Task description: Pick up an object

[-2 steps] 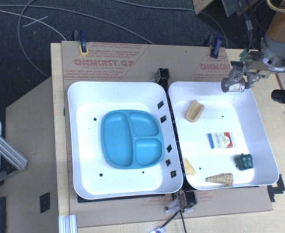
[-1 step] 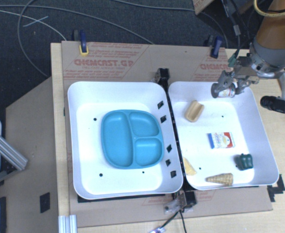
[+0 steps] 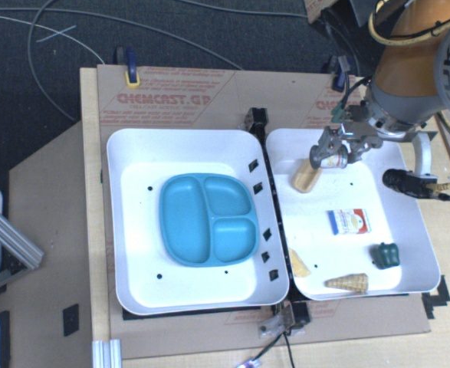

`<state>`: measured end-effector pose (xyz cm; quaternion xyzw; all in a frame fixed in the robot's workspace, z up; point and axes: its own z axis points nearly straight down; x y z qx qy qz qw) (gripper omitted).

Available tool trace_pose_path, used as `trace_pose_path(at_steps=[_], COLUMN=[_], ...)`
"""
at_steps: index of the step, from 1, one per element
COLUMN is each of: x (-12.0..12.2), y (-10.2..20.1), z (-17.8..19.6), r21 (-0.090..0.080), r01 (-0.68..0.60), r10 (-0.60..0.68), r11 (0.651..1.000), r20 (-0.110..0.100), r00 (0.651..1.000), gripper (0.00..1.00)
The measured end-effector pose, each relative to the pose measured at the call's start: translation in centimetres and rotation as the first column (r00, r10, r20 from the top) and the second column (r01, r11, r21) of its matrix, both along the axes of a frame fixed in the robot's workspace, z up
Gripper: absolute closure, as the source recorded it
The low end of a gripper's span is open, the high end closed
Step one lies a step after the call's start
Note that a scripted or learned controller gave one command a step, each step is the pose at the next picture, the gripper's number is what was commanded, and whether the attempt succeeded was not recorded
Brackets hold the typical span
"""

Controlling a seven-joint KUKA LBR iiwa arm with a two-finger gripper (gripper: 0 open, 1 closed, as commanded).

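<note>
claw low in right bin just beside tan bread-like piece, can't tell if it's clenched or released; nothing seen lifted, pickup not done yet

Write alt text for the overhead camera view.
A grey robot arm's gripper hangs over the right white bin, just above a tan cork-shaped piece. That bin also holds a small blue-and-red card, a dark green block and a tan cone; the left white bin holds a blue divided plastic plate.
</note>
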<state>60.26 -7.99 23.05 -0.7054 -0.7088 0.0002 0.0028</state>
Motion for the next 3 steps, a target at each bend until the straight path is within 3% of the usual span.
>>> trace_pose_path(at_steps=[3], x=[-4.3], y=[14.9], z=[-0.2], r21=[-0.001], r01=[0.0], r10=[0.0], r11=[1.0], r20=[0.0], r00=[1.0], gripper=[1.0])
